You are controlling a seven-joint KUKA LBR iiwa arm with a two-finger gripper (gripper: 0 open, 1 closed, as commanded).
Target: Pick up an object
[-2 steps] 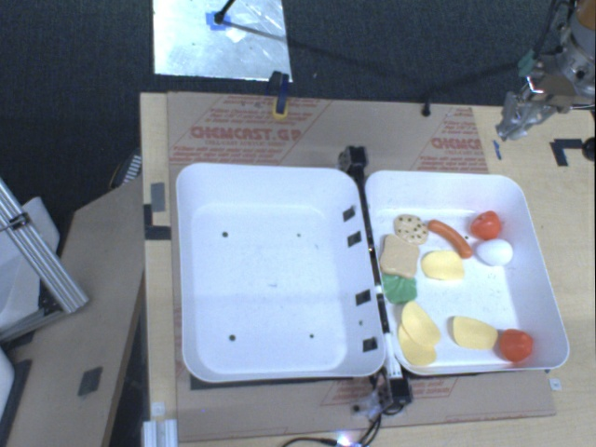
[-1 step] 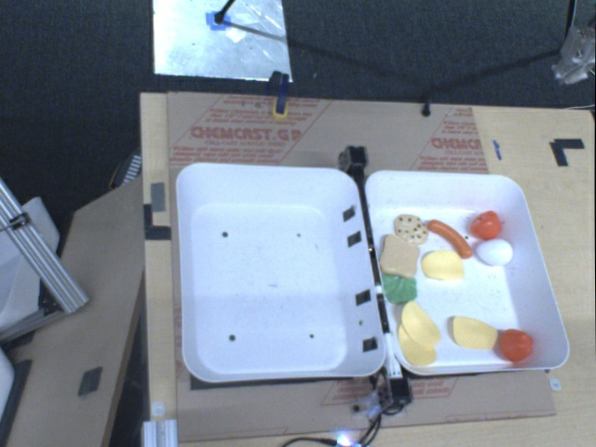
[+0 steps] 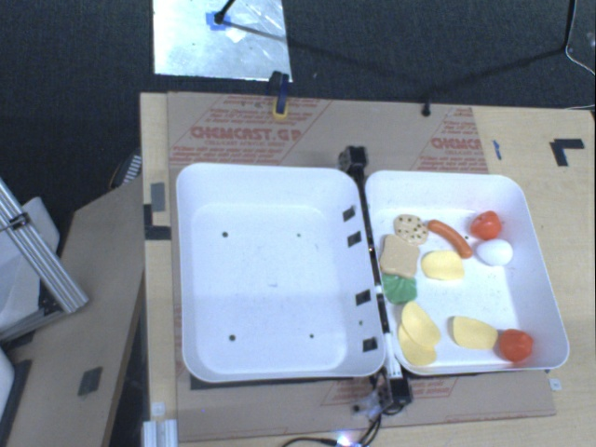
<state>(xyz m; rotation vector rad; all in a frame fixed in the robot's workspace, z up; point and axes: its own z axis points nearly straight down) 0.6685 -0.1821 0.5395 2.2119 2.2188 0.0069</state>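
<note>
The right bin holds several toy foods. A round speckled cookie lies near its left wall, with an orange sausage beside it. A red tomato and a white egg sit toward the far right. A tan bread slice rests above a green piece. Yellow pieces lie at the middle, lower left and lower right. Another red tomato sits in the near right corner.
The left bin stands beside the right one, joined by black clips along the shared wall. Both rest on a cardboard sheet. A shiny metal plate lies beyond the bench. A metal frame stands at far left.
</note>
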